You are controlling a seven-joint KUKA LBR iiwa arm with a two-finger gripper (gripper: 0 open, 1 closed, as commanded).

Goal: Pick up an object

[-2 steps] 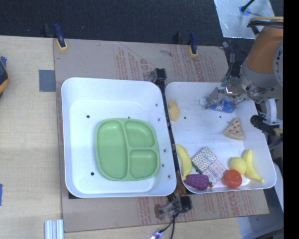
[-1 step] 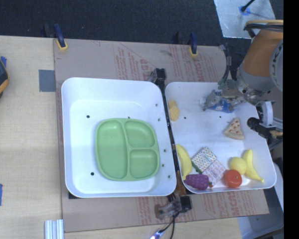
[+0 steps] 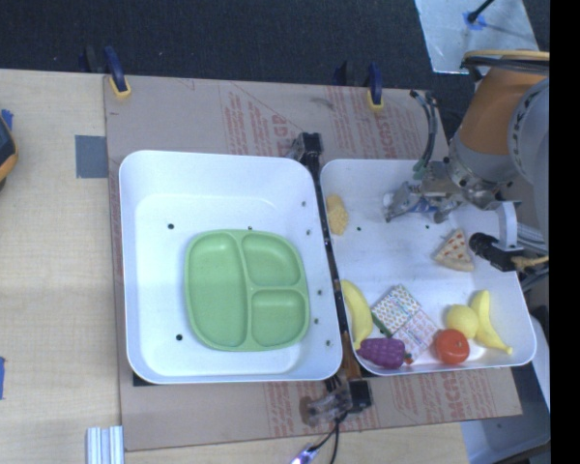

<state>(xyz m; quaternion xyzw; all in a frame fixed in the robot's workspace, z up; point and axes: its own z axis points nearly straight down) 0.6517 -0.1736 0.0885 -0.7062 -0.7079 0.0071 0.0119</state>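
We see the grey metal two-finger end effector [image 3: 413, 204] low over the upper part of the right shallow white plastic bin [image 3: 367, 177], reaching in from the right; whether its fingers are apart or together we cannot tell at this angle, and nothing shows between them, so we judge no object is picked yet. Task looks early: approach or search stage, grasp and lift all left to do. Candidate objects all lie in the right bin: a tan triangular cracker-like wedge [image 3: 454, 250] just beside the end effector to its lower right, a small pale yellow lumpy piece [image 3: 337, 215] by the bin's left wall, a yellow toy banana [image 3: 357, 310] at the left wall lower down, a purple grape bunch [image 3: 383, 353], a patterned flat square packet [image 3: 405, 318], a red tomato-like ball [image 3: 451, 346], a yellow lemon-like piece [image 3: 461, 319] and a second yellow banana [image 3: 490, 323] clustered along the near edge. The left shallow white plastic bin [image 3: 145, 259] holds a light green sectioned plastic tray [image 3: 246, 290]. Both bins sit on a brown cardboard sheet [image 3: 222, 114] clamped with blue clips to a light wood worktop [image 3: 39, 288]; dark carpet-like floor [image 3: 222, 13] behind.
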